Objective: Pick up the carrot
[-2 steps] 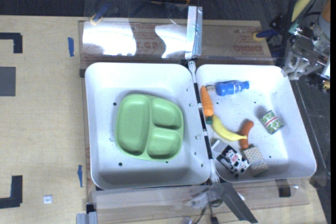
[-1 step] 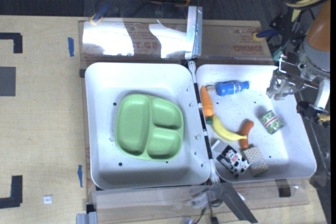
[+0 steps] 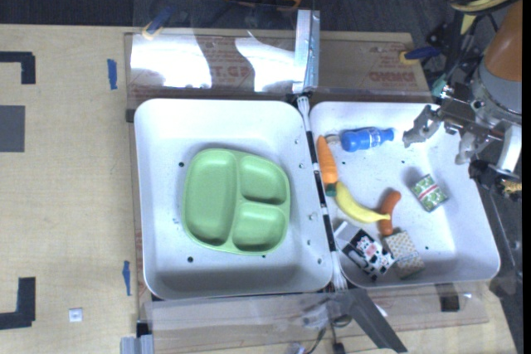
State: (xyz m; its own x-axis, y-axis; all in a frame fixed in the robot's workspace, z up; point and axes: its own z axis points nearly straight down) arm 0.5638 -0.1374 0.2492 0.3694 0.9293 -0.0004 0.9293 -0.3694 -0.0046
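The carrot (image 3: 328, 161) is a short orange stick lying lengthwise along the left wall of the right bin (image 3: 473, 240), just below the blue bottle (image 3: 366, 138). My gripper (image 3: 440, 140) hangs over the bin's upper right part, well to the right of the carrot and apart from it. Its fingers (image 3: 417, 131) are spread, so it is open with nothing between them. A yellow banana (image 3: 357, 207) lies right below the carrot's lower end.
An orange-brown curved piece (image 3: 388, 209) touches the banana's right end. A green can (image 3: 429, 191) lies below the gripper. A black-and-white item (image 3: 369, 254) and a checkered block (image 3: 403, 249) sit at the bin's front. The left bin (image 3: 158, 178) holds a green divided plate (image 3: 236, 199).
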